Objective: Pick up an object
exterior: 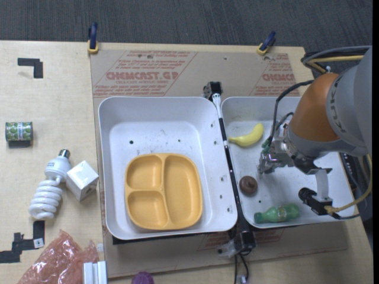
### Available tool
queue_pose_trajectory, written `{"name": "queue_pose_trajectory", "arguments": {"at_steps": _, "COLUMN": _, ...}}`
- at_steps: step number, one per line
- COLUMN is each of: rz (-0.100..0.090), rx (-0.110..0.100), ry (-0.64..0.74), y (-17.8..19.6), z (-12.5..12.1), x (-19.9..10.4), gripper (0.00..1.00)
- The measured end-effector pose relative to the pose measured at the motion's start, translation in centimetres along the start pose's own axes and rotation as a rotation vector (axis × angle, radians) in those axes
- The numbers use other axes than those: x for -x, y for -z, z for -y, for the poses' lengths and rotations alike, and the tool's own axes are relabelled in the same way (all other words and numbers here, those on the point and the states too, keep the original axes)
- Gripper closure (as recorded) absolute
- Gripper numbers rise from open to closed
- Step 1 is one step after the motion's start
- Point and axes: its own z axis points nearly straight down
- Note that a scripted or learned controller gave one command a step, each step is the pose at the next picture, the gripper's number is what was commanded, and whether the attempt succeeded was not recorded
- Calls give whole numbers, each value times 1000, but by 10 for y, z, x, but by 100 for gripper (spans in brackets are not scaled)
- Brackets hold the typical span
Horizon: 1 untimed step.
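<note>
1. Camera view puts the arm (331, 114) over the right bin (237, 108), its gripper (270, 160) low above the bin floor.
2. Nothing I can make out sits between the gripper tips; how wide they stand I cannot tell.
3. A banana (247, 136) lies just up-left of the gripper, a brown round object (248, 185) below-left, and a green bottle (276, 214) on its side near the front wall.
4. The left bin (112, 117) holds a yellow divided plate (163, 191).
</note>
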Motion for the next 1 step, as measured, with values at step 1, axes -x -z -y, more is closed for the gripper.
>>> {"name": "queue_pose_trajectory", "arguments": {"at_steps": 1, "rz": 0, "rx": 0, "ry": 0, "y": 0, "z": 0, "x": 0, "gripper": 0}}
